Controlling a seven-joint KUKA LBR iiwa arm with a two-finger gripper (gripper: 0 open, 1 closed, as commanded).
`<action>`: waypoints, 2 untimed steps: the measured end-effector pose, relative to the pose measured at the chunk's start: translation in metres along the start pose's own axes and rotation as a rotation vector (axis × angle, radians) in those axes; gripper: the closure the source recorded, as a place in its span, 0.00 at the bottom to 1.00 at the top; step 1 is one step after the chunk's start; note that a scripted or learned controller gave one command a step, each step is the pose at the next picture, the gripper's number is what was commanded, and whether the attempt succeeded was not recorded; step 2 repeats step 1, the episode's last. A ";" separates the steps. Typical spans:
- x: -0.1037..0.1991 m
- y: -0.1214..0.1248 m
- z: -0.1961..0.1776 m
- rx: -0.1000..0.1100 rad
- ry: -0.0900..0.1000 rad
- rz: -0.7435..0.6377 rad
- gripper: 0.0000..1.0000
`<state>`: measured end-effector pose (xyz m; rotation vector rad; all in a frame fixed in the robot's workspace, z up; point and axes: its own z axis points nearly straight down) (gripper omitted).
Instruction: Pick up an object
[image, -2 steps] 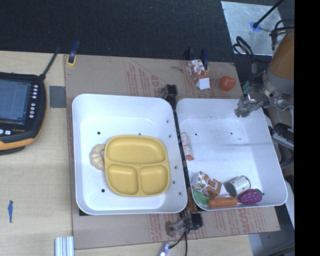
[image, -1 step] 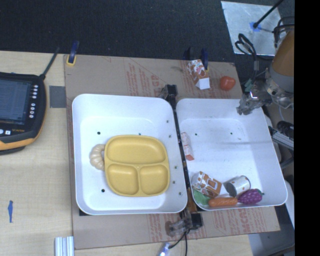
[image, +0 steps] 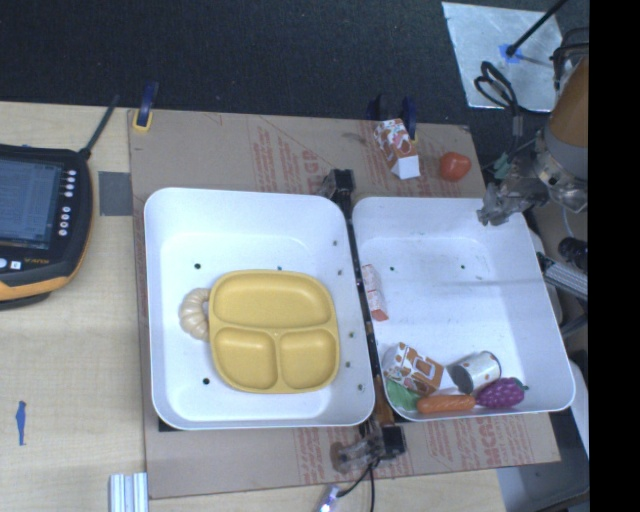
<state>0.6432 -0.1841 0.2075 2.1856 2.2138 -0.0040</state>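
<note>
Objects: carrot (image: 446, 404), grapes (image: 502, 393), can (image: 475, 370), carton (image: 412, 368), right bin (image: 470, 290) near corner.
Gripper (image: 496, 207): far rim; finger state cannot be told.

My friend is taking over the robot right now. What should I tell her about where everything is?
Gripper: over the far right corner of the right bin, nothing seen in it; too blurry to tell whether the jaws are open or shut.
Right bin, near edge: patterned carton, silver can, purple grapes, carrot, green piece. A small packet lies by the divider.
Left bin: yellow divided tray, a pale lumpy thing beside it.
Outside the bins: small carton and red ball.
Done: nothing picked up. Left: grab one object.
</note>
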 end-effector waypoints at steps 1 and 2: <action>0.136 -0.043 0.012 0.026 0.023 0.005 1.00; 0.136 -0.043 0.012 0.026 0.023 0.005 1.00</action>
